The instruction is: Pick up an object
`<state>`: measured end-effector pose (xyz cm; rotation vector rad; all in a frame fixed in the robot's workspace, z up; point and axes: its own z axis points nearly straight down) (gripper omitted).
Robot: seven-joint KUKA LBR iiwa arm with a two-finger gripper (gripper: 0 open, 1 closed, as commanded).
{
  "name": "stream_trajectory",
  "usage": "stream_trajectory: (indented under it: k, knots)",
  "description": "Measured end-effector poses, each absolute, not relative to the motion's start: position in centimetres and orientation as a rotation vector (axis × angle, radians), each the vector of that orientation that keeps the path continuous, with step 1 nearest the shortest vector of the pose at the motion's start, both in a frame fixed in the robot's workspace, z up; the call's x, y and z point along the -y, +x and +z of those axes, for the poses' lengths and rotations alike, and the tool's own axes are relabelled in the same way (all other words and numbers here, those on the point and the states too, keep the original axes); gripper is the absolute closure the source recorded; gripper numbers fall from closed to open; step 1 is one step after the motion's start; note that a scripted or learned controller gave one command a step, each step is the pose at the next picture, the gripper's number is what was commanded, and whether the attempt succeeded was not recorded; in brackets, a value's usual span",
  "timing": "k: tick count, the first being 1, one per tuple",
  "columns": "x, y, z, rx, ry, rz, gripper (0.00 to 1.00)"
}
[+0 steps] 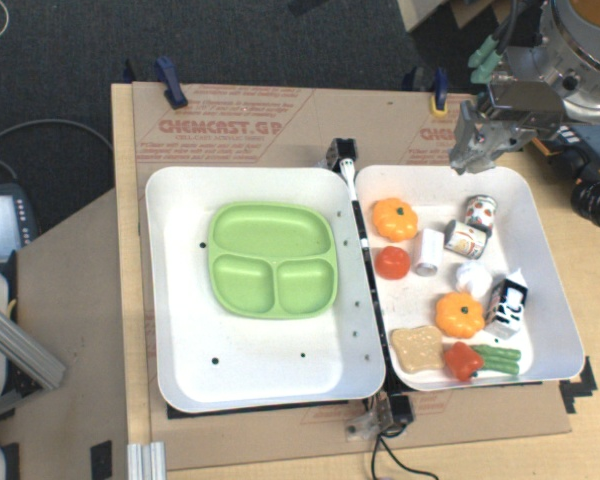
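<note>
My gripper [472, 158] hangs above the far edge of the right bin [550, 298], with nothing between its fingers. Below it in that bin lie an orange pumpkin [394, 218], a red tomato [391, 262], a white cylinder [428, 251], a small tin can [466, 239] and a white-and-red figure [480, 209]. Nearer the front are a second pumpkin [460, 313], a black-and-white carton [507, 303], a slice of toast [417, 348], a red pepper [461, 360] and green beans [498, 355].
The left bin [175, 298] holds a green divided plate [273, 259]. A black bar [361, 238] runs between the two bins. Both bins rest on a cardboard sheet [230, 128] held by clamps at the far edge.
</note>
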<state>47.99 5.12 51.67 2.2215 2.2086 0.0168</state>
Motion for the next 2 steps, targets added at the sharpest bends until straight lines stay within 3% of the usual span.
stream_trajectory:
  k: [1,2]
  knots:
    - [-12.4,47.9,50.1,-2.233,2.214,-0.003,1.0]
    - [-7.4,47.9,41.3,-2.218,2.232,-0.015,1.0]
